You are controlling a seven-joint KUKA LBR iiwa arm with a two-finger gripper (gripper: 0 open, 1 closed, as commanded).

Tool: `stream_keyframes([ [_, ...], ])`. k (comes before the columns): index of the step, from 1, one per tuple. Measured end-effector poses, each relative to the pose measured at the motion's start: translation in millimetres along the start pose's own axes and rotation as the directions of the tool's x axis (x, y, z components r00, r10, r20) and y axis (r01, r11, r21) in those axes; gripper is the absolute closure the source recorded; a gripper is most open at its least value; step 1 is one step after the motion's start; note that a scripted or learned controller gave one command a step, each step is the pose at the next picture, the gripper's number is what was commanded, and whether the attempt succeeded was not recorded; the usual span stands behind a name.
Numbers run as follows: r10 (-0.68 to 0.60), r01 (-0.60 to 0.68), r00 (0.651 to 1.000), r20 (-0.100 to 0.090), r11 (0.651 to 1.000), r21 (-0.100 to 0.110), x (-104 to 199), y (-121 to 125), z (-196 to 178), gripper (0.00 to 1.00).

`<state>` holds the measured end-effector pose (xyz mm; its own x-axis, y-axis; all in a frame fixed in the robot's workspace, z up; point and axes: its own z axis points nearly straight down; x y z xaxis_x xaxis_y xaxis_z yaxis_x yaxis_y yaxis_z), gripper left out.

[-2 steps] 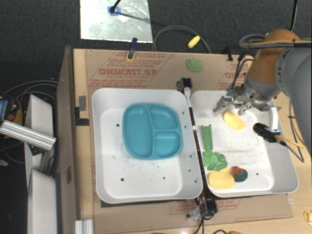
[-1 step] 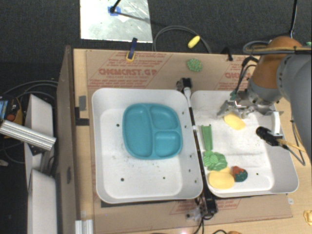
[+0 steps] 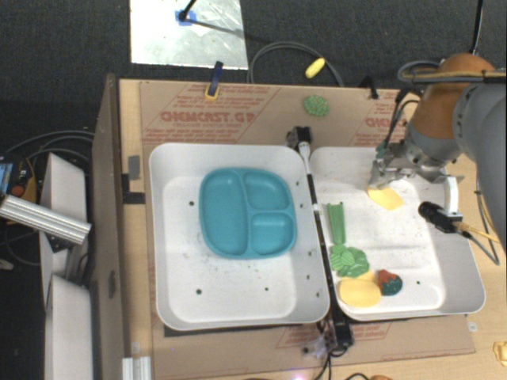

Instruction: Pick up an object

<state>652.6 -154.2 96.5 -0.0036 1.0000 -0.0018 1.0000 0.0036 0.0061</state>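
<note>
Dark carpet lies around the counter (image 3: 198, 109), which is covered by a printed cardboard sheet and carries two white bins. We take the biggest things first: the left bin (image 3: 178, 291), well off to the left of the jaws, holds a blue divided tray (image 3: 247, 212). The right bin (image 3: 455, 287) lies under the arm (image 3: 467, 109), and the jaws (image 3: 383, 179) hang low over its far end, right at a pale yellow piece (image 3: 387, 199) that sits just below their tips. We cannot tell whether the jaws are spread or pressed together, nor whether they touch the piece.

We judge the pick not done: the piece seems to lie on the bin floor. Closing and lifting remain.

Nearer the camera than the jaws lie a green strip (image 3: 337, 222), a leafy green piece (image 3: 349, 260), a yellow round (image 3: 360, 293) and a small red-and-teal item (image 3: 388, 281). Bare floor surrounds the pale piece; the divider rim lies well to the jaws' left.
</note>
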Motion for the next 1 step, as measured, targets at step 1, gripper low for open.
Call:
stream_keyframes([
  [1, 0.007, -0.007, 1.0, 0.005, 1.0, -0.006, -52.7, -32.4, -116.9, 1.0],
])
